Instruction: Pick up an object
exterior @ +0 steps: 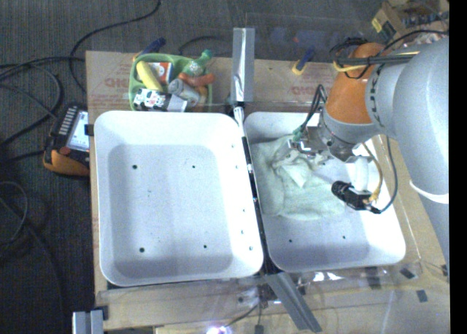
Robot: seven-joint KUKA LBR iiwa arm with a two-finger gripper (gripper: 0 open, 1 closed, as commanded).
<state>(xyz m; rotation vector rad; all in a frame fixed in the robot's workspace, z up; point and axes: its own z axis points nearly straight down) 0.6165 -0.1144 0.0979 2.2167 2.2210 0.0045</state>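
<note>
We see the bench first, brown board carrying two white bins side by side. The left bin is the wider in this view; the right bin holds a pale, crumpled cloth spread over its upper middle. The grey arm comes in from the right, its orange band above the wrist. Behind the left bin sits a green basket of small toys, a banana among them. The gripper is low over the upper edge of the cloth, seemingly touching it; we cannot tell how far apart it stands or whether it has hold of the cloth. A black cable loops just beside it.
</note>
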